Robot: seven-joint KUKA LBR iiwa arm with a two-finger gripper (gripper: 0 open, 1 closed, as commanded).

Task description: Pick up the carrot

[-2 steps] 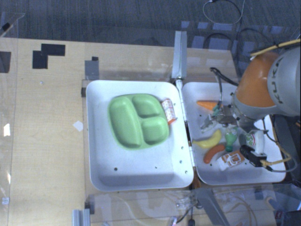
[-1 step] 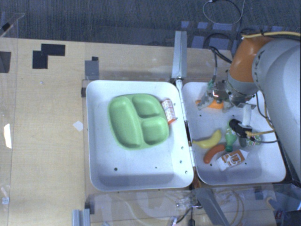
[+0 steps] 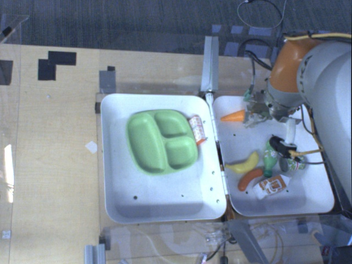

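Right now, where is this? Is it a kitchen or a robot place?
Most likely a robot test lab, not a kitchen. Two shallow white plastic bins sit on a pale wooden bench, a grey arm's gripper reaches beside a small orange toy carrot, and loose black cables trail behind.

carrot (image 3: 234, 116) right bin top-left | gripper (image 3: 254, 114) touching carrot | green tray (image 3: 162, 141) left bin

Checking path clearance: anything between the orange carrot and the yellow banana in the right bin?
Camera view: bare white bin floor between the orange tapered carrot and the curved yellow banana; nothing lies on that stretch.
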